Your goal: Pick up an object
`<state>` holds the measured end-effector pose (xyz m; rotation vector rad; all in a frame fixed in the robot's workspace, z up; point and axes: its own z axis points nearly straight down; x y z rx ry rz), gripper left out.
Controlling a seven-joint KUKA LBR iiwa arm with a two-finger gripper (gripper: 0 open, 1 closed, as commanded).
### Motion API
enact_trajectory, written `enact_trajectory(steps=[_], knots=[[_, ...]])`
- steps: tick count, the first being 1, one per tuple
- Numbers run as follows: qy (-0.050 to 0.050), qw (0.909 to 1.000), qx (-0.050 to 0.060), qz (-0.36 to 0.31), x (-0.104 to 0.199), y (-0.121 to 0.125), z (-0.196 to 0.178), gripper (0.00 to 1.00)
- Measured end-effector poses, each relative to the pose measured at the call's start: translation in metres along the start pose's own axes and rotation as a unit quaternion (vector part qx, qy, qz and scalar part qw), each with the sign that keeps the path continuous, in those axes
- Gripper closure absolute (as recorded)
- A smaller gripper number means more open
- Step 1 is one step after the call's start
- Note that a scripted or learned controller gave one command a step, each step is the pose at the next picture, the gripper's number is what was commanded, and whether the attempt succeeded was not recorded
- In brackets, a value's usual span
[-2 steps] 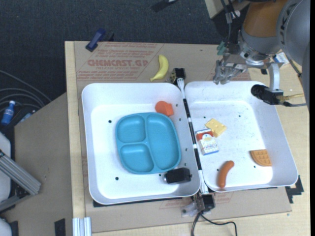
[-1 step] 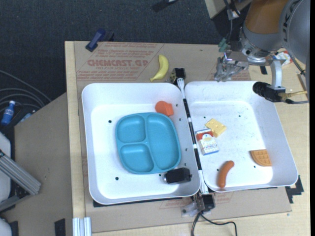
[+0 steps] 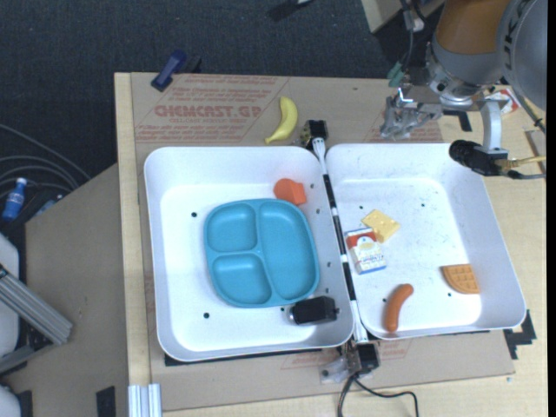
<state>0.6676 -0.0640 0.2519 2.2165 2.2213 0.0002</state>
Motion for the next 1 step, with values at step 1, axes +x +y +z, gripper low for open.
enact_trajectory(steps=[1], knots=[[0.001, 1.0, 0.003, 0.001, -0.0178, -0.0015, 0.0163, 1.0]])
